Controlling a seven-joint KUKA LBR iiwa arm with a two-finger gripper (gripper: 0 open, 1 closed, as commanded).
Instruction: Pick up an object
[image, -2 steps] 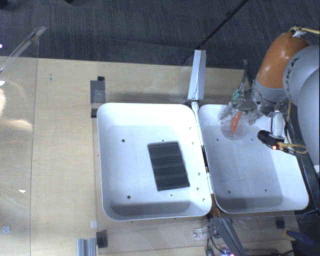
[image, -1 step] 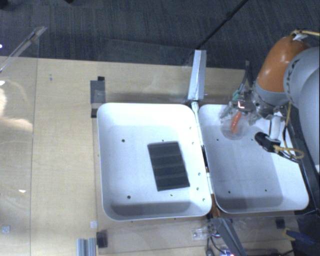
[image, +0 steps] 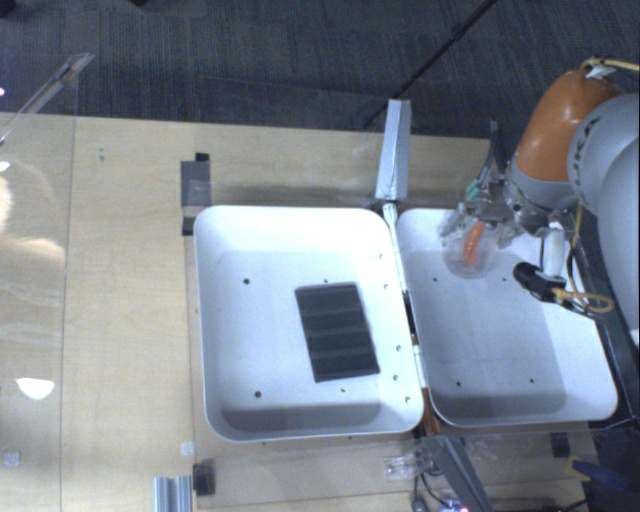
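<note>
On the left we see the light wooden surface (image: 110, 330), with two white bins sitting side by side on it. The left bin (image: 230, 300) holds a dark ridged block (image: 337, 331). It lies flat near the middle of that bin, turned a little to one side. Next to it is the right bin (image: 560, 370), and the two bins touch along their inner edges.

Up in the far left corner of the right bin we see a small orange thing (image: 473, 241). It looks thin and stands tilted. It seems to sit in something clear, but that part is too blurry for us to be sure.

The tool (image: 484, 214) is right above the orange thing, at its top end. The two are so close that we cannot tell if they touch. We cannot tell if the tool is open or closed, because it is small and blurry here.

On the far right the grey arm (image: 605, 140) comes in, with its orange band (image: 560, 125) just above the tool.
</note>
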